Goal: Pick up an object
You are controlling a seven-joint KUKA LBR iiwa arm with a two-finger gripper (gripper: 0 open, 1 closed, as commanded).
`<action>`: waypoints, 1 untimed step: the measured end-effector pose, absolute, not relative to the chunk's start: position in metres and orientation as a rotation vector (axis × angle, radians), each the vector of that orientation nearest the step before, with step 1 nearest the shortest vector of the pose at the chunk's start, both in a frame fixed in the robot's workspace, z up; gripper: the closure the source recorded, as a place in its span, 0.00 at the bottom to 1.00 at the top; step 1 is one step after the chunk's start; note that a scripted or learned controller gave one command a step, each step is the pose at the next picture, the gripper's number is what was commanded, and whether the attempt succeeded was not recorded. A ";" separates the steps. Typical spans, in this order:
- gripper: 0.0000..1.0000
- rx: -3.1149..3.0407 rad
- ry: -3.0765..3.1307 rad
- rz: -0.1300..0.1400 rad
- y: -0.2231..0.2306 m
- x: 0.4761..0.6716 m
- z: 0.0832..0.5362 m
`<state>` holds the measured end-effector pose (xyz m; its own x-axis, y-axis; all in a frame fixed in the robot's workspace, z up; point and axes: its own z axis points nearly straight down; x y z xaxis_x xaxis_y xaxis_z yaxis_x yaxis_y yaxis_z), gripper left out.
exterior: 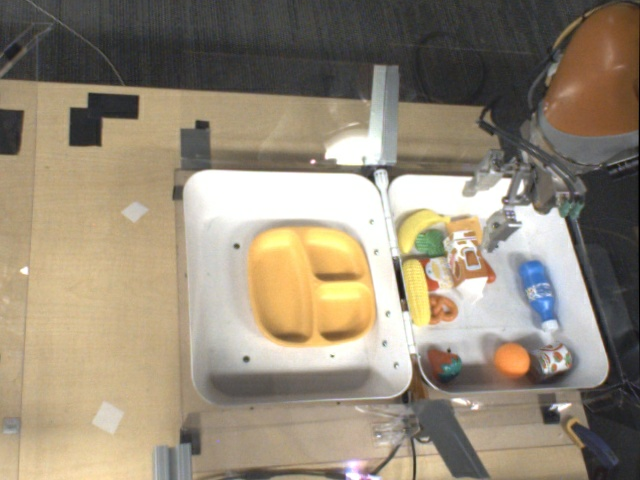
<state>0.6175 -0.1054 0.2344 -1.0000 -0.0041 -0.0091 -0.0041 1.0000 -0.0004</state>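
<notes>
My gripper [503, 208] hangs over the back of the right bin [585, 298], just right of a banana [418, 222] and an orange-and-white carton [466, 255]. Nothing is visibly held in it. The right bin also holds a corn cob [415, 290], a pretzel-like piece [444, 310], a blue bottle [537, 290], an orange [512, 360], a small can [553, 360] and a red-and-teal toy [445, 364]. A green piece [431, 240] lies under the banana.
The left bin [215, 268] holds a yellow divided tray [310, 283]. A metal post [384, 118] stands behind the wall between the bins. The arm's orange band [597, 68] looms over the right bin's back right corner.
</notes>
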 end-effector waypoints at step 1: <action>0.00 0.189 3.124 0.001 -0.074 0.602 0.263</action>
<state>0.6024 -0.0740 0.2634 -0.9927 0.1204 -0.0117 0.1204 0.9927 0.0017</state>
